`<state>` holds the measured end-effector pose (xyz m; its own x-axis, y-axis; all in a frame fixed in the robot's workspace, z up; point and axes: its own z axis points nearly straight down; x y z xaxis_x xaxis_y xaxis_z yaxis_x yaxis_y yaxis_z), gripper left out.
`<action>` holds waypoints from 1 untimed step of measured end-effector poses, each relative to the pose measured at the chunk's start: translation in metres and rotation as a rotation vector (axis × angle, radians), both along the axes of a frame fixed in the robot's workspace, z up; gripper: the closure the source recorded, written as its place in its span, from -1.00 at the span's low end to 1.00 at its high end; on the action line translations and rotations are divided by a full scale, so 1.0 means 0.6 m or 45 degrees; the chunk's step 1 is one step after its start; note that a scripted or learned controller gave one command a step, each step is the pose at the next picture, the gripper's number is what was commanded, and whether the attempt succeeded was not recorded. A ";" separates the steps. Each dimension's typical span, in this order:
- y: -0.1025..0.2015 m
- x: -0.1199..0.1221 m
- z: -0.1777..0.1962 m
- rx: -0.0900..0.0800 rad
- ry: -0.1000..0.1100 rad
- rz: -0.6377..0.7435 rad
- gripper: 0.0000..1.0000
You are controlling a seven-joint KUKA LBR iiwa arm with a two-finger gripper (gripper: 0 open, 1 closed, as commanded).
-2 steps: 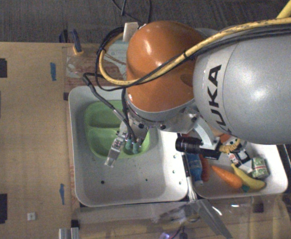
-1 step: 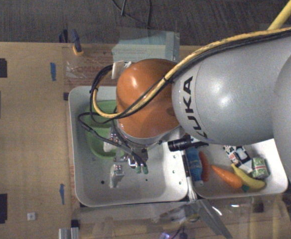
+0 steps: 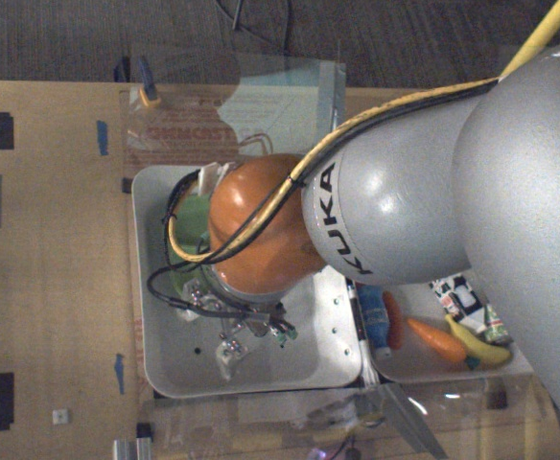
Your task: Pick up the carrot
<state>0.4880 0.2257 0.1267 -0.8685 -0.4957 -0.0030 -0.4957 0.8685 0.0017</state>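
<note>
Arm hides much of both bins — gripper fingers unclear.

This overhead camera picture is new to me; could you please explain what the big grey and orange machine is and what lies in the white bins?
The picture comes from one fixed camera above the bench, looking down at a slant. The large grey shape with the orange band is a robot arm reaching in from the right. At its tip is the gripper, the grasping part, hanging over the left bin; I cannot tell how it is set, and nothing shows in it. Something green sits partly hidden under the arm. In the right bin lie the carrot, which the arm is meant to pick up, a yellow banana beside it, and a blue and red item that I cannot identify.
</note>
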 end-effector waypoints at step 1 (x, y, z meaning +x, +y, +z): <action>0.001 0.003 0.018 0.006 -0.005 -0.005 1.00</action>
